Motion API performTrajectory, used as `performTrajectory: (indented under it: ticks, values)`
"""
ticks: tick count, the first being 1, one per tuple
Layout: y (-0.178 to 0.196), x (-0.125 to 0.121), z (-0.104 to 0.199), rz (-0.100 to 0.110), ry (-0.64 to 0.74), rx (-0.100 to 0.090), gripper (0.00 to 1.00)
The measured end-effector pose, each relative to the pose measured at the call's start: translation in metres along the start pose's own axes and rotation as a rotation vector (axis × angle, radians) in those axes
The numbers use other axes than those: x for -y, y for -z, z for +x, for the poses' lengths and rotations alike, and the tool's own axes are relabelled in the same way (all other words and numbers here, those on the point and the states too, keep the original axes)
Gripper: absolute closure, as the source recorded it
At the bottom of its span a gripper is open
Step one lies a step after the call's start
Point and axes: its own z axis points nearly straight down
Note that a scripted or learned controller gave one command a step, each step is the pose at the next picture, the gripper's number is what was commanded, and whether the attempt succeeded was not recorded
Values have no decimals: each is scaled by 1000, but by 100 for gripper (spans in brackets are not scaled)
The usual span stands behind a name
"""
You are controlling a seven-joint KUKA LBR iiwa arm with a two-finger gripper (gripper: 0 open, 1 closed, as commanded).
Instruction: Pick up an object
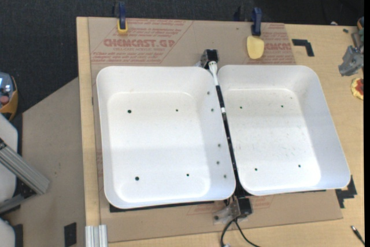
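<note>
Two shallow white bins sit side by side on a brown board. The left bin (156, 136) shows its bare white floor with a few small dark holes. The right bin (277, 130) shows the same floor, lightly speckled with dark marks. A black divider strip (222, 118) runs between the two bins from back to front.
Blue-handled clamps (121, 15) (255, 20) hold the board's far edge; a yellow pad (255, 47) lies below the right one. A grey metal piece (350, 59) and a red-yellow item (358, 87) lie at the right edge. A cable connector (238, 208) sits at the front.
</note>
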Motion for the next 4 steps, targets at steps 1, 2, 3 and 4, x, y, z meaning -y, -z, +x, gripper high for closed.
performTrajectory:
  ticks: [1,2,3,4]
  values:
    - [74,-3,-14,-1,3,-1,100]
    - [-20,-74,28,13,9,-9,100]
    - [-145,-88,172,18,14,-12,100]
    - [42,-92,164,-10,5,-5,100]
